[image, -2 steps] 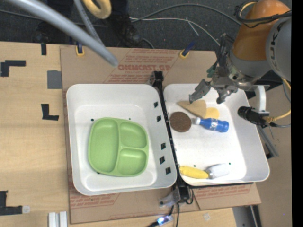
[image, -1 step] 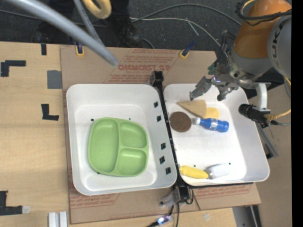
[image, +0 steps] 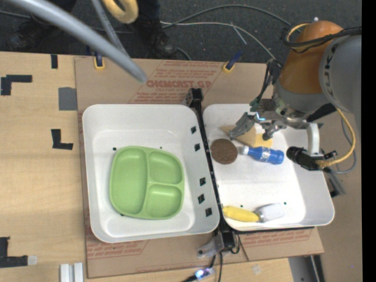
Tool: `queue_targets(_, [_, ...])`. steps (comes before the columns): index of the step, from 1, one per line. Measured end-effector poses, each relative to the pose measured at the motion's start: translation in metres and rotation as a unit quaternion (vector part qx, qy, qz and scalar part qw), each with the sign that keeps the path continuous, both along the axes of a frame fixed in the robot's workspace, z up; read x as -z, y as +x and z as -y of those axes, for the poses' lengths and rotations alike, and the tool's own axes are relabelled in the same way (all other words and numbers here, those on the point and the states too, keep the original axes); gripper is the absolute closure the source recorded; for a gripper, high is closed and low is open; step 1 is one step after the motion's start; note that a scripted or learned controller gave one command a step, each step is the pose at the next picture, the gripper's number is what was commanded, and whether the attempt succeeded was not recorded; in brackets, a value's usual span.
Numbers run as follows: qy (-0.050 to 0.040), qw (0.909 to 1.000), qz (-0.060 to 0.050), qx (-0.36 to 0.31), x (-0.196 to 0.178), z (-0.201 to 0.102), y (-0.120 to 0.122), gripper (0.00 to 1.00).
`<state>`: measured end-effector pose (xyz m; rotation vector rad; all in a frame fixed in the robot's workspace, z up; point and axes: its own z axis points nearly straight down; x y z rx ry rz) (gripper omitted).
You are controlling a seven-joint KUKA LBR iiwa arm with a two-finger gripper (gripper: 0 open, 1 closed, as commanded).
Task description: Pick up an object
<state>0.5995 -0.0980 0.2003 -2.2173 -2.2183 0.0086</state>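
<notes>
Gripper (image: 254, 125) sits low over the far part of the right bin (image: 317, 213), fingers spread wide with nothing between them, so you're at the approach step, no grasp yet. Directly under and beside the fingers is a tan flat piece (image: 254, 137); can't tell what it is, partly hidden by the gripper. Just left of it lies a brown disc (image: 224, 151), and just right a blue bottle (image: 264, 154) with a white cap, lying on its side. At the near edge of that bin you've got a yellow banana-like item (image: 241, 214) touching a white object (image: 270, 211). The left bin (image: 94, 122) carries a green divided plate (image: 147, 182), well apart from the arm. My read: the nearest candidates are the tan piece or the bottle. The next move calls for centring over one target, dropping straight down and closing; the three items are crowded, so a finger may land on a neighbour and push it away.
</notes>
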Motion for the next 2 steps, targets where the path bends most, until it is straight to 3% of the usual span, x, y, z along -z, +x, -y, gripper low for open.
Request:
queue_targets(1, [0.0001,1.0,-0.001,0.0,0.064,-0.001,0.002,0.0])
queue_targets(2, [-0.0015,0.9999,0.011,-0.001,0.096,-0.001,0.007,0.0])
